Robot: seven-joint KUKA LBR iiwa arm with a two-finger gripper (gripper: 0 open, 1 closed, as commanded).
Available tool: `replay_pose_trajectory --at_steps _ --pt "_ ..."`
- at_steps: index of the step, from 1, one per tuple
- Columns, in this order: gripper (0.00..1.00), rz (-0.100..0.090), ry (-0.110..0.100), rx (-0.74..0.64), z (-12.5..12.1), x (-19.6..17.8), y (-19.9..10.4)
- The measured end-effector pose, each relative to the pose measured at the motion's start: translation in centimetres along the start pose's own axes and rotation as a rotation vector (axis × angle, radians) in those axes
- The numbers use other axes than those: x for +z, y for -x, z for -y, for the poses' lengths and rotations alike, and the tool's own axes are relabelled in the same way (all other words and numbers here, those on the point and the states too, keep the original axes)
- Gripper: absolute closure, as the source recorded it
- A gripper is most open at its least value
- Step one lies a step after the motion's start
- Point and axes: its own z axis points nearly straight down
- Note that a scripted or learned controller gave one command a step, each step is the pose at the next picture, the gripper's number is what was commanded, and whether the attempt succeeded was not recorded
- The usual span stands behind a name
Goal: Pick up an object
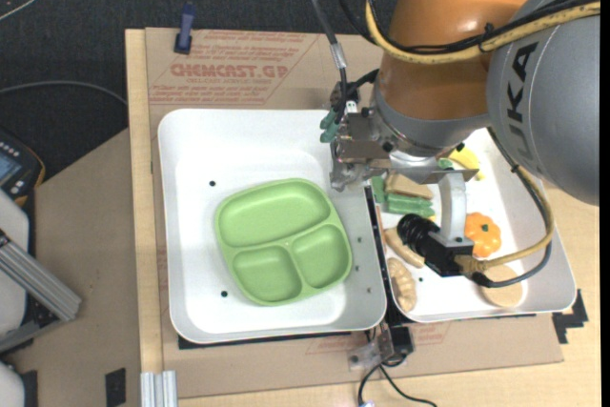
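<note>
Hidden under the arm (457, 62): most of the right bin (543, 286), near its back edge. Toy food pieces (481, 234) there only partly visible, too covered to identify surely.

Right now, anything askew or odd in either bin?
Mildly. The green divided plate sits rotated in the left bin, not square to its walls. In the right bin, toy food is crowded under the arm, including an orange piece. Nothing looks spilled or broken.
</note>
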Motion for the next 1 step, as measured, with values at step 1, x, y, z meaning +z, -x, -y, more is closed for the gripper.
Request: replay_pose_trajectory --at_steps 1 --pt "1.0 0.008 -0.022 0.018 1.6 9.17 9.54"
